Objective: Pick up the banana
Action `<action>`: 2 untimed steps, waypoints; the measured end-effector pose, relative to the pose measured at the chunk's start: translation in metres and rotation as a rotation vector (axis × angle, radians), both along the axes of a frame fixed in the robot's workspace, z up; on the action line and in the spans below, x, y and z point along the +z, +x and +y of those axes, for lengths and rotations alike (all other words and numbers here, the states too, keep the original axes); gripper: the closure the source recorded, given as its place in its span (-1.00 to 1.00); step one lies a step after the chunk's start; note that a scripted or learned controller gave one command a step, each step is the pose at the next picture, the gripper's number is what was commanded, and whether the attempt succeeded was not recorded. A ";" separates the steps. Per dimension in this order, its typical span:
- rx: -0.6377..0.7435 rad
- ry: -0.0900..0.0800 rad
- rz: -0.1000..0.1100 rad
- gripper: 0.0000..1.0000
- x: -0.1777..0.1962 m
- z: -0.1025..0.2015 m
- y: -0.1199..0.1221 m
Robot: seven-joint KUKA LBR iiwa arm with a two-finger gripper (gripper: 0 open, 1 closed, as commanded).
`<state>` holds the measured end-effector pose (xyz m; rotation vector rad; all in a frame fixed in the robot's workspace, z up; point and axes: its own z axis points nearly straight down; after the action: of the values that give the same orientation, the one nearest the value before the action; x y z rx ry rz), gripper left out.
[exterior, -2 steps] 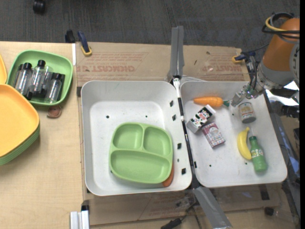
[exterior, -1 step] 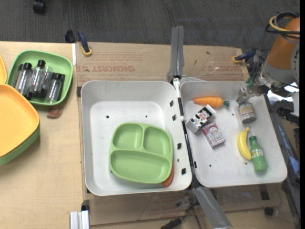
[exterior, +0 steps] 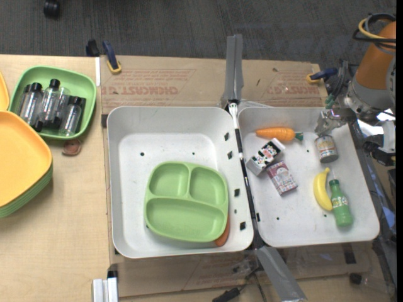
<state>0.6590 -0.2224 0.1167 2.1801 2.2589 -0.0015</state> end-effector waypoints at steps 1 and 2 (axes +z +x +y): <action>-0.268 0.000 0.001 1.00 0.003 0.000 0.000; -0.417 0.002 0.003 1.00 -0.026 0.019 -0.032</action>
<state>0.6265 -0.2037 0.0911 2.6038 1.7605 -0.0042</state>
